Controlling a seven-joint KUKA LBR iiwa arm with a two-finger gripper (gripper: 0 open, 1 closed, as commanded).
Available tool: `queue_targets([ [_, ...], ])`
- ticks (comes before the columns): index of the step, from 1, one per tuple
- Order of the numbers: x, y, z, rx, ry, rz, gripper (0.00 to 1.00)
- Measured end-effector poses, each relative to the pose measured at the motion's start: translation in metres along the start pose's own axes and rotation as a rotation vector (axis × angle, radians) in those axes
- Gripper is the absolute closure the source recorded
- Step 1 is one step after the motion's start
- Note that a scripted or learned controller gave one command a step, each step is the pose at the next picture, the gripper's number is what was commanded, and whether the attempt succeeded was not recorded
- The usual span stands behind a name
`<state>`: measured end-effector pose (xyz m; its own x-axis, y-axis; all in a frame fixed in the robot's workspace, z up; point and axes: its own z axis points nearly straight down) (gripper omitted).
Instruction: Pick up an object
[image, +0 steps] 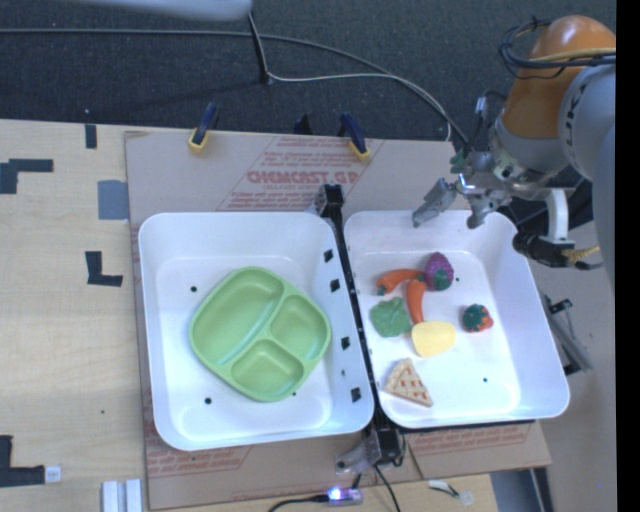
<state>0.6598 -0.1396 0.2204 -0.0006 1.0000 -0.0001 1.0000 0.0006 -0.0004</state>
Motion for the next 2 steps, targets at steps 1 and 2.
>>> queue_targets([
  [1,-0.001,0.006,0.061,0.004,0.001,0.000,0.00],
  [2,0.000,0.005,0.120,-0.003,-0.001,0.000,0.00],
])
